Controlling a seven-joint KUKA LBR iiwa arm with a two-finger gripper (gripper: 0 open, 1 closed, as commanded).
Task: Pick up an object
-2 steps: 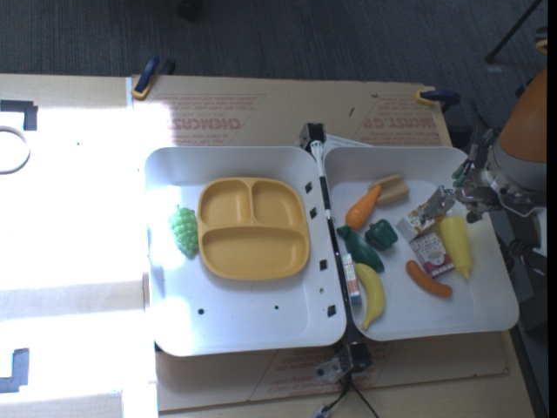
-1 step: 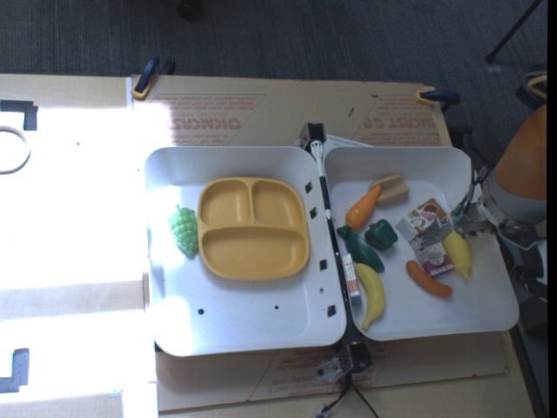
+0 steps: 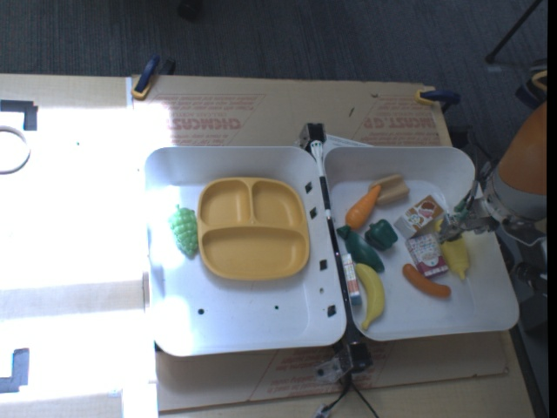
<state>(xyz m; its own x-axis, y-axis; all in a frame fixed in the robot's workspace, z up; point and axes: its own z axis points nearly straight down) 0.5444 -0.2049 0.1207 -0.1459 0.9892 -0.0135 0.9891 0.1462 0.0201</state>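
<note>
Yellow plastic catches my eye first: a three-compartment divided plate [image 3: 253, 228] sits in the middle of the left white bin [image 3: 174, 320], with a small green bunch of toy grapes [image 3: 184, 231] touching its left edge.

In the right white bin [image 3: 487, 316] I see the toys crowded together. An orange toy carrot [image 3: 364, 205] lies tilted near the top left, its tip beside a tan bread-like roll [image 3: 392, 188]. Below them are two dark green toy pieces [image 3: 371, 238] (I cannot tell what they are), then a yellow toy banana [image 3: 372, 294] along the divider, next to a thin white tube-like item [image 3: 351, 279]. Toward the centre lie two small printed packets [image 3: 424, 233], one above the other, and an orange-red toy sausage [image 3: 426, 281] just below them. A yellow lemon-like piece [image 3: 457, 258] rests just right of the lower packet.

My arm comes in from the right, its orange band [image 3: 531, 155] at the frame edge, and the gripper [image 3: 459, 225] sits low over the right bin, just above the lemon-like piece and beside the packets. Whether the jaws are wide or closed I cannot tell from this angle, and I see nothing clearly between them.

Both bins sit on brown cardboard [image 3: 218, 116] over the pale bench [image 3: 70, 216].
</note>
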